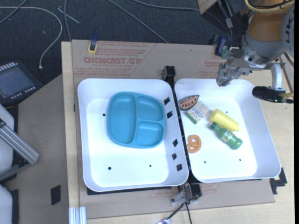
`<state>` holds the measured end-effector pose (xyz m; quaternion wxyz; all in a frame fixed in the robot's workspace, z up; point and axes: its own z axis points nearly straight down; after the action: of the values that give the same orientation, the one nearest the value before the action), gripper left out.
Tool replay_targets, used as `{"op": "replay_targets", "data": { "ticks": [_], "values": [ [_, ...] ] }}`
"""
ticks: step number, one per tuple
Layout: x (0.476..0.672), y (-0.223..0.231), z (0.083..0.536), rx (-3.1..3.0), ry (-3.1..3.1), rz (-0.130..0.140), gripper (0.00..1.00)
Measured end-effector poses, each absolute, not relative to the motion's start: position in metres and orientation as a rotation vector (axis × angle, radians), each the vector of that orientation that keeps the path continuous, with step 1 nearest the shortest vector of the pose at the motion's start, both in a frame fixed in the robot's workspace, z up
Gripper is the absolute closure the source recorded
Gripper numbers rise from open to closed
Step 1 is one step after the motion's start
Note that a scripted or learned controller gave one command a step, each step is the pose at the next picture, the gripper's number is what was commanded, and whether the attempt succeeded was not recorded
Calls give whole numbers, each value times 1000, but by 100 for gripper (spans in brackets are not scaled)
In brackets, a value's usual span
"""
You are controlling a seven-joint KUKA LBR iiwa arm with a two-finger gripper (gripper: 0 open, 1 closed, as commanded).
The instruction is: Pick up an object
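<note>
Objects for you to pick all lie in the right bin: yellow bottle, green bottle, pretzel, watermelon slice. Your claw hangs over the bin's far edge; whether it is clenched I cannot tell. Nothing looks lifted yet.

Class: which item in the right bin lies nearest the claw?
The watermelon slice, uppermost in the bin, closest below-left of the claw; the other pieces lie lower.
</note>
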<state>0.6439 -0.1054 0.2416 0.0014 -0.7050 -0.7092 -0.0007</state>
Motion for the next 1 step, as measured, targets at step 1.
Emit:
{"op": "replay_targets", "data": {
  "ticks": [1],
  "values": [
    [644, -51, 232, -2212, -2226, 0, 100]
  ]
}}
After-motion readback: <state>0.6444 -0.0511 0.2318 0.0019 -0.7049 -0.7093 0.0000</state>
